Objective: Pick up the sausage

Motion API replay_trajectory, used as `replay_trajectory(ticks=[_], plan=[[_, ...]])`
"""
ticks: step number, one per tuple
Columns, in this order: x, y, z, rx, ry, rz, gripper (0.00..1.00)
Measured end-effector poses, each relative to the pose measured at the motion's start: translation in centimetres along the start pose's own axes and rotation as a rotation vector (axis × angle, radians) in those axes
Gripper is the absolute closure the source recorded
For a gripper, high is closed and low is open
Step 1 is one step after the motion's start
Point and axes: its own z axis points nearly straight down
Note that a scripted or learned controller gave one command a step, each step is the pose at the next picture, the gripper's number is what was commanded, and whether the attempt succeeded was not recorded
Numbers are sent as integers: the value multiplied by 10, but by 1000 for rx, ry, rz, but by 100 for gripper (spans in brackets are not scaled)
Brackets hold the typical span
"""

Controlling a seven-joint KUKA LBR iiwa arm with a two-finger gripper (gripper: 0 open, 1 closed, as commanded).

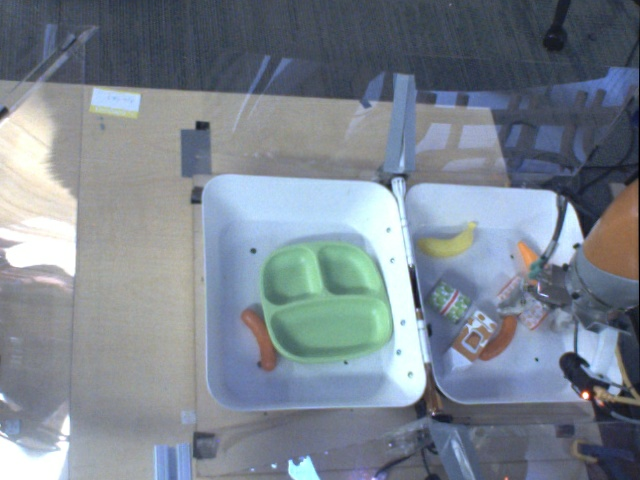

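Observation:
A reddish-orange sausage lies in the left bin, tucked against the lower left edge of the green divided plate. A second, similar orange-brown sausage-shaped piece lies in the right bin beside a small box. The gripper hangs low over the right side of the right bin, just above and to the right of that orange-brown piece and far from the left bin's sausage. I see nothing held in it.
The right bin also holds a yellow banana, a small green-and-white carton and an orange carrot near the gripper. The grey arm with its orange band enters from the right. A metal post stands behind the bins.

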Motion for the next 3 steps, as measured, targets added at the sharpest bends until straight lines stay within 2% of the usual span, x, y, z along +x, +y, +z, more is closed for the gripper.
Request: replay_trajectory(ticks=[1, 2, 3], plan=[[1, 3, -12, -8, 0, -2, 100], [48, -2, -161, 3, 0, 7, 100], [95, -33, -34, 4, 1, -5, 100]])
